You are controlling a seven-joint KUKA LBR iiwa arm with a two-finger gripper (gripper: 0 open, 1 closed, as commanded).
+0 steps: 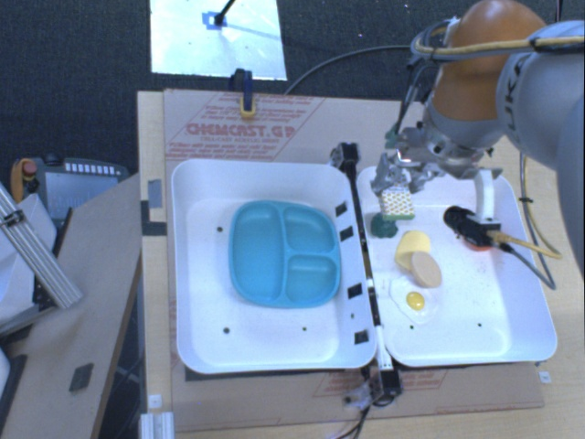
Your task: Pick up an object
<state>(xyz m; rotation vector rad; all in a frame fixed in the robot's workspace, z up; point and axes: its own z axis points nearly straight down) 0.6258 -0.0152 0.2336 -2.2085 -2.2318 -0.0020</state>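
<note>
Camera view, your stock: one smooth blue divided plate (283, 252); one checkered block (397, 203) below the gripper (398, 177), whose grip you cannot judge; one yellow cup (413, 247); one fried egg (414, 302).

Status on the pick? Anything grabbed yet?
Done: the gripper is down in the right bin, directly over the checkered piece. In hand: nothing confirmed, since a grasp can't be judged from this view. Left: secure that piece and lift it. The yellow cup and toy egg lie apart from the gripper.
</note>
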